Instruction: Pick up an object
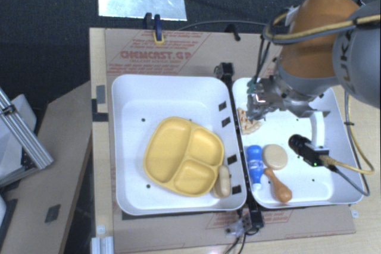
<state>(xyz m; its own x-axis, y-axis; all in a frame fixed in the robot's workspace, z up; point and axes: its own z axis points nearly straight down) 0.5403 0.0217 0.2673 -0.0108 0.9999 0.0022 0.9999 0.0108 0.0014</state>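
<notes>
**Gripper low over the right bin's far-left corner**

The gripper [257, 99] hangs just above a flat tan piece [249, 121] by the right bin [339, 128] wall; whether it is spread or pinched, I cannot tell. Nearby lie a blue tube [255, 165] and a wooden brush [276, 168]. The brush looks light and stiff; its narrow handle seems the best hold

Only readable text: "CHEMCAST GP" in red print on the brown cardboard sheet [161, 50] covering the bench, at 12 o'clock from the left bin [119, 128]. More red print on the sheet's 6 o'clock edge, too small to read.
</notes>
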